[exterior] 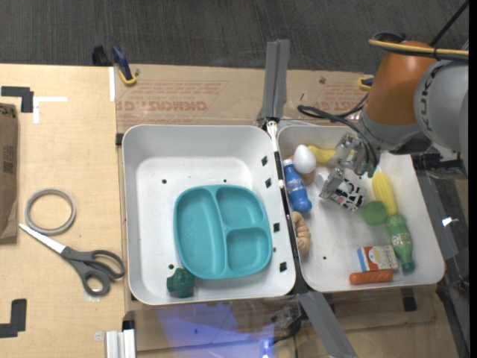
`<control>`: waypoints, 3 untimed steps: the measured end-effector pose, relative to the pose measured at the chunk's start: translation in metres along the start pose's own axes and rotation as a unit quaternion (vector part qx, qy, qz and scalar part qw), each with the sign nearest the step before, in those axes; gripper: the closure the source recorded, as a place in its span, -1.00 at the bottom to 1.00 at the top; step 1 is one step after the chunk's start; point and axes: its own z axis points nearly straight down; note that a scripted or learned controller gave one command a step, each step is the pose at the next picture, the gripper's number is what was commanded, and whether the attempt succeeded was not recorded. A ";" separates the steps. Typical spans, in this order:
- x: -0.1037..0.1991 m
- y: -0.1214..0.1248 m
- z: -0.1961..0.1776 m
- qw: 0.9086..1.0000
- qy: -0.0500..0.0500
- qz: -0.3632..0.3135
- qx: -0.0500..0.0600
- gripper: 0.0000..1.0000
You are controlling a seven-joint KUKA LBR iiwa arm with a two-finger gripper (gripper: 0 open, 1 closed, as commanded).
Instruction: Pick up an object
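Note:
My gripper [342, 192] reaches down into the right bin [328, 263], its tip low near the bin's middle. Around it lie a white egg [303, 157], a yellow piece [323, 154], a blue bottle [297, 189], a yellow corn cob [383, 189] and a green ball [374, 213]. Further front sit a green bottle [400, 242], a small carton [377, 257], an orange-red stick [370, 277] and a brown pastry [302, 234] by the left wall. A black-and-white patch shows at the gripper's tip; whether it is an object is unclear.
The left bin [149, 200] holds a teal divided plate [222, 231] and a dark green lump [179, 283] at its front left corner. On the bench to the left lie scissors [82, 259] and a tape roll [50, 209]. The arm's orange band [395, 80] hangs over the right bin's back.

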 end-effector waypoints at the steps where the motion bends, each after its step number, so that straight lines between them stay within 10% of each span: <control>1: 0.044 -0.042 -0.002 0.999 -0.012 0.050 -0.005 -1.00; 2: 0.032 0.020 -0.004 0.997 -0.014 0.078 -0.005 -1.00; 3: 0.074 -0.029 -0.001 0.990 -0.011 0.143 -0.006 -1.00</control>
